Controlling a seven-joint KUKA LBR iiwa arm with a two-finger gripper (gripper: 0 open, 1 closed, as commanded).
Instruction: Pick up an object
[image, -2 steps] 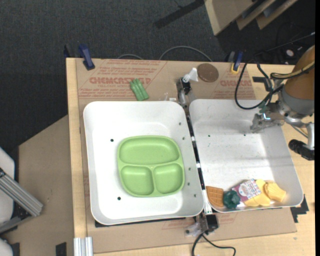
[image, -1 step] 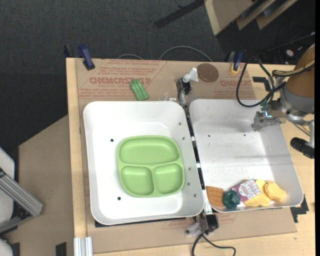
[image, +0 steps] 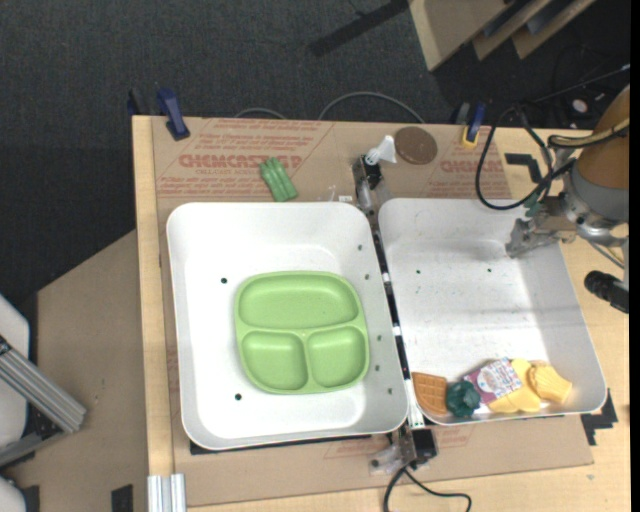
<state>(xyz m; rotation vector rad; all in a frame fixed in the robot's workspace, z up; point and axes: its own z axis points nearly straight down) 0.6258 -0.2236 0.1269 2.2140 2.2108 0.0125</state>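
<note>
Several small objects lie in the near corner of the right bin (image: 470, 280): an orange waffle-like piece (image: 429, 392), a dark green lump (image: 462, 400), a pink and white packet (image: 497, 377) and yellow pieces (image: 540, 387). My gripper (image: 522, 240) hangs over the far right part of that bin, well away from the pile, with nothing seen in it. A green divided plate (image: 300, 332) rests in the left bin (image: 200, 300).
A green ribbed object (image: 279, 181) lies on the cardboard behind the left bin. A brown disc (image: 415, 146) and a white fitting (image: 378, 155) sit behind the bins' divider. Black cables (image: 500, 170) trail near the arm. Blue clamps (image: 174, 113) hold the board's far edge.
</note>
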